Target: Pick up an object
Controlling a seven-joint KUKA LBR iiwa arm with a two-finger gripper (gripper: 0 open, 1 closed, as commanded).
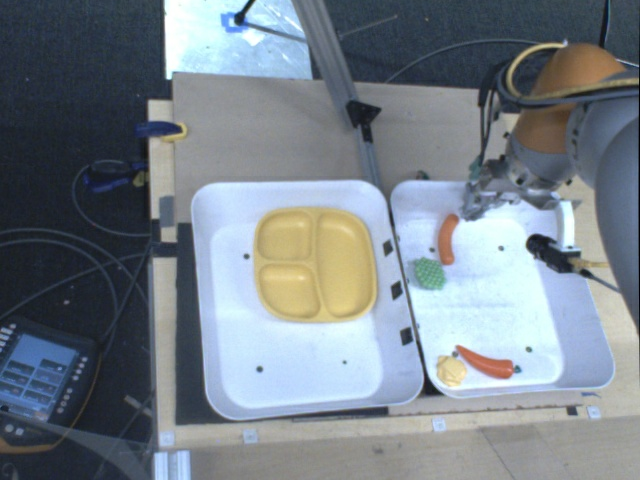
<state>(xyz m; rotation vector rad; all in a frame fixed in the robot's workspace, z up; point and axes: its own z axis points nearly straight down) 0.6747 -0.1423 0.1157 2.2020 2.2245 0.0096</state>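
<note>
The orange sausage (447,239), a smooth, slightly curved plastic-looking toy, lies near the far-left corner of the right bin (585,343), with the end effector (478,200) just above its upper end; I cannot tell how its grasping parts are set. This looks like the approach before a grasp, and the next move calls for a descent centred across the sausage's narrow width. Nearby lie a knobbly green piece (430,273), a second red-orange sausage (487,363) and a small yellow lump (452,371), while the left bin (225,368) on the worktop (260,128) carries a glossy yellow divided plate (314,264).

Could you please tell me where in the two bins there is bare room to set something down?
Left bin: bare floor below the yellow tray. Right bin: open middle between the green item and lower sausage. Crowded at its top, by the gripper and upper sausage.
</note>
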